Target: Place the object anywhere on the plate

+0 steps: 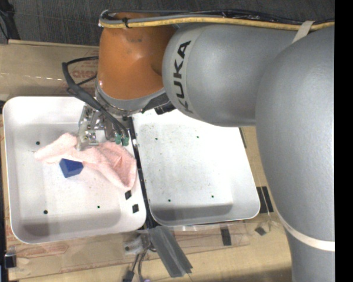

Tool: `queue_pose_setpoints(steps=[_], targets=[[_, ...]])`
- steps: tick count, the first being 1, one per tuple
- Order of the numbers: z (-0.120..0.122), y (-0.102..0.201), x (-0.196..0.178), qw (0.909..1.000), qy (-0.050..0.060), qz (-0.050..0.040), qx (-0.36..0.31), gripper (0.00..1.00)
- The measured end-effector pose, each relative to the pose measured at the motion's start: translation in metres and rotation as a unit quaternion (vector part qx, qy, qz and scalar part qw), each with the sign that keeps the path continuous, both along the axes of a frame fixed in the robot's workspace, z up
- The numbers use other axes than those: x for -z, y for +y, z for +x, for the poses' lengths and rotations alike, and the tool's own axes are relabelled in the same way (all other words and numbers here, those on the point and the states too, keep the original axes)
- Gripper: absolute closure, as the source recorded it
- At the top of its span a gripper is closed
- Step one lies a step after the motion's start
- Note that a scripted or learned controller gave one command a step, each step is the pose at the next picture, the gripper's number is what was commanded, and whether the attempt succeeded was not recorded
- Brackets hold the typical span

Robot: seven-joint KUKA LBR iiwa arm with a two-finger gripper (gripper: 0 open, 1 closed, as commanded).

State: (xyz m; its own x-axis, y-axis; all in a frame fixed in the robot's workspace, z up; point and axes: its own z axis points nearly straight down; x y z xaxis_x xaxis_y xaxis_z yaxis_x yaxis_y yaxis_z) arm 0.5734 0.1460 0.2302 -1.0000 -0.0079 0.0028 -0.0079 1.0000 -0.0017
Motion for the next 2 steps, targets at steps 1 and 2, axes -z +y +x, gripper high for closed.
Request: queue_pose_setpoints(steps=[1, 2], targets=[[-0.0080, 0.0519, -0.0016, 1.0000, -0.002, 0.0006, 0.000, 1.00], [-0.0079, 0.0518, -0.0018, 1.0000, -0.002, 0.0007, 0.000, 0.00]])
